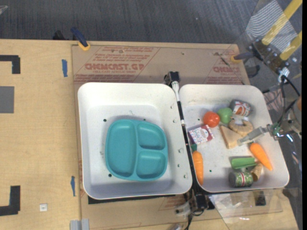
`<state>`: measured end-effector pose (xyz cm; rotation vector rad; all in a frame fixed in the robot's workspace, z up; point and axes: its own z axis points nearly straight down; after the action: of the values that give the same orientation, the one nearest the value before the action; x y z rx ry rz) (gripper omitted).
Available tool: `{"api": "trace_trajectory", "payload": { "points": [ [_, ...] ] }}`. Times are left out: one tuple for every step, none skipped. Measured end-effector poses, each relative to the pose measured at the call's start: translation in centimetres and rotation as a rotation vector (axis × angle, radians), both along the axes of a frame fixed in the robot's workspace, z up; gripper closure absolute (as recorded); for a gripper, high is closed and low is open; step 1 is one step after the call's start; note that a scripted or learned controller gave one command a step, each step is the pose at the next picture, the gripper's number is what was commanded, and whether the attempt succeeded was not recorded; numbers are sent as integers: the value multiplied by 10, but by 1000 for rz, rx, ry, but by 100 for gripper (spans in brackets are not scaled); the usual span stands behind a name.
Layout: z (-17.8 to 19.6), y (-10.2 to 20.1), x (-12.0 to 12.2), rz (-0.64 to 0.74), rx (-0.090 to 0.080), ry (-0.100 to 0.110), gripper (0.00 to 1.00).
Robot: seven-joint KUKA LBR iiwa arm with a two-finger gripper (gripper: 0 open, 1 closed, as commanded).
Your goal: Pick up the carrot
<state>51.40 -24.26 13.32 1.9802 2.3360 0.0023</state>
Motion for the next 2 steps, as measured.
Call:
{"api": "trace_trajectory", "payload": {
  "points": [
    [-1,-2,-2,42,-4,5,0],
    [-25,-15,8,63,-9,26,0]
  ]
}}
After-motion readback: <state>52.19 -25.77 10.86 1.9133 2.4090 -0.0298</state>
